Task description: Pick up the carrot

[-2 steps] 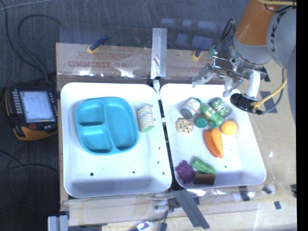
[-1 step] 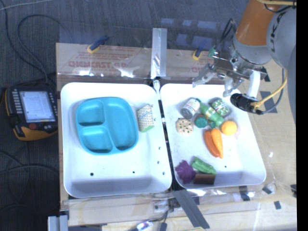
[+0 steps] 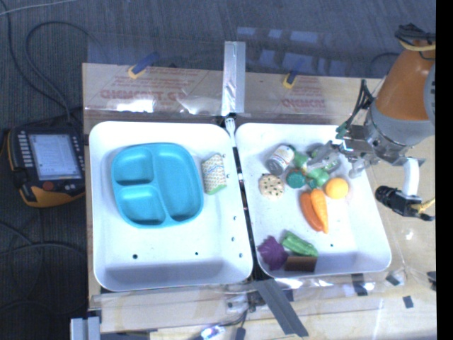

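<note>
The carrot (image 3: 315, 210) is orange and lies lengthwise in the middle of the right bin (image 3: 368, 250), its thick end toward the back. My gripper (image 3: 323, 157) reaches in from the right and hovers over the back of that bin, above and just behind the carrot. Its two grey fingers stand apart, open, with nothing visibly between them. A small green piece (image 3: 313, 169) sits right under the fingertips. An orange ball (image 3: 337, 188) touches the carrot's upper right.
The right bin also holds a tin can (image 3: 281, 158), a teal ball (image 3: 294, 180), a speckled cookie (image 3: 271, 185), a purple piece (image 3: 271, 252), a green one (image 3: 299, 245) and a brown block (image 3: 301, 264). In the left bin (image 3: 113, 261) lie a blue divided tray (image 3: 156, 183) and a small wrapped item (image 3: 214, 173).
</note>
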Available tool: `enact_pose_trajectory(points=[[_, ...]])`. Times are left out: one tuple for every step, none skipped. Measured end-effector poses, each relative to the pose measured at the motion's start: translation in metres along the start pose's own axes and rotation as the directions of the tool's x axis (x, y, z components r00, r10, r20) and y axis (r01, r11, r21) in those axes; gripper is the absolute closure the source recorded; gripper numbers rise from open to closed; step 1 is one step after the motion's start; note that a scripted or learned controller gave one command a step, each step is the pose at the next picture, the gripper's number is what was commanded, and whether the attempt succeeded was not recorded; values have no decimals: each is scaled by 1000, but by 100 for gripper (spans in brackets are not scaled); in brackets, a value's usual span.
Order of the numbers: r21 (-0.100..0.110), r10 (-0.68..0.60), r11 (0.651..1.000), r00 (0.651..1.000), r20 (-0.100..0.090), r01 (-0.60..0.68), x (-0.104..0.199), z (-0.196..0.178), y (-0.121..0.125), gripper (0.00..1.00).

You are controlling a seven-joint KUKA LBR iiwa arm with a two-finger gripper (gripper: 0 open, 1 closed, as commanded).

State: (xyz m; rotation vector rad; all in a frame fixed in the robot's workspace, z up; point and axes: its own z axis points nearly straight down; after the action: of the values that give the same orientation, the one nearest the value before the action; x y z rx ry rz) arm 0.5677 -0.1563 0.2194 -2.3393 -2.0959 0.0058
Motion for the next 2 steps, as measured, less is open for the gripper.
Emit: enact_pose_trajectory(points=[[-2,11,1000,1000,-3,-11,-21,126,-21,0],[-4,10,1000,1000,-3,-10,-21,116,-20,100]])
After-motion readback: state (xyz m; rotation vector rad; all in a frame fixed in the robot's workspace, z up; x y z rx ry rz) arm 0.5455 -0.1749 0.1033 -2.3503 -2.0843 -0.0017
